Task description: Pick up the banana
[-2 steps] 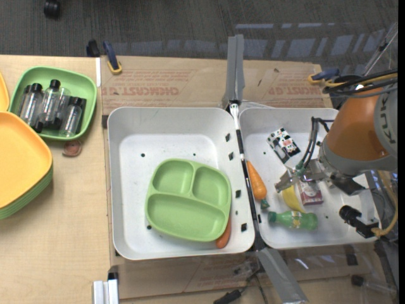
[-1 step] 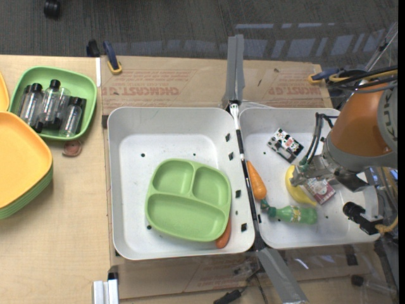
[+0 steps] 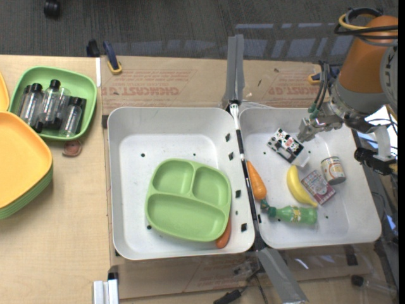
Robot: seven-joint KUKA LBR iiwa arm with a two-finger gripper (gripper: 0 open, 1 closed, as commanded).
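The yellow banana (image 3: 299,185) lies in the right bin (image 3: 354,233), near its middle, curved and resting on the floor. A pink packet (image 3: 318,187) touches its right side. My gripper (image 3: 312,127) hangs over the back of the same bin, up and to the right of the banana and well apart from it. It is close to a black-and-white patterned item (image 3: 286,144). Nothing is seen in the gripper.
Also in the right bin are a carrot (image 3: 255,179) at the left wall, a green bottle (image 3: 292,215) in front of the banana, and a small can (image 3: 332,170). The left bin (image 3: 126,170) holds a green divided plate (image 3: 188,199).
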